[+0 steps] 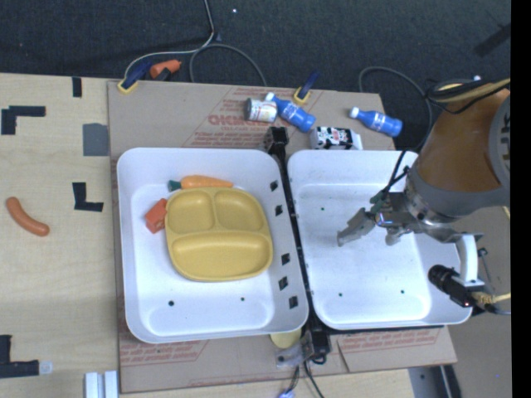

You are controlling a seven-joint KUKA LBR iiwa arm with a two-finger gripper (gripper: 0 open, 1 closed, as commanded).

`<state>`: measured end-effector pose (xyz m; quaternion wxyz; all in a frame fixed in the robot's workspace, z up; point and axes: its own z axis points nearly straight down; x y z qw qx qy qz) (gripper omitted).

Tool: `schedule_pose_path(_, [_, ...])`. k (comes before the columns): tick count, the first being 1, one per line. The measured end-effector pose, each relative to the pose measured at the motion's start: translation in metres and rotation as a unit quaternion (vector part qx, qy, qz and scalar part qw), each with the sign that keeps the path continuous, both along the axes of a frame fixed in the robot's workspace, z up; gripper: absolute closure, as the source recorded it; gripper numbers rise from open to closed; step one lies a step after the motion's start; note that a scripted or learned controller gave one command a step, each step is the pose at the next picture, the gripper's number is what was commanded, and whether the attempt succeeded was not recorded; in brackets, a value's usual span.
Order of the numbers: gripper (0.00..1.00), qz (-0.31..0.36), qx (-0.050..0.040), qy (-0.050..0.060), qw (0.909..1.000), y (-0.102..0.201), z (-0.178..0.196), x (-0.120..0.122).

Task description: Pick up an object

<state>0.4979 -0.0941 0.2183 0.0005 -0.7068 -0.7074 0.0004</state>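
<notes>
The yellow divided plate (220, 233) lies in the left bin (137, 247), and every other place here is given from it. A carrot (206, 182) touches the plate's far rim, and an orange-red piece (156, 215) sits against its left edge (part of it tucked under the rim). To the plate's right, across the divider, the gripper (375, 228) hangs over the right bin (332, 305); its fingers are spread apart with nothing between them. Beyond the plate's far side, outside the bins, lie two blue bottles (296, 114) (377, 122), a small white can (260, 109) and a black-and-white pack (336, 138). Well left of the plate, a sausage (27, 216) rests on the bench (58, 305).
</notes>
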Motion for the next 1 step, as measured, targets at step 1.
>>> schedule_pose_path(1, [0.00,-0.002,-0.0019,-0.002,1.0000,-0.0760,-0.0112,0.0558])
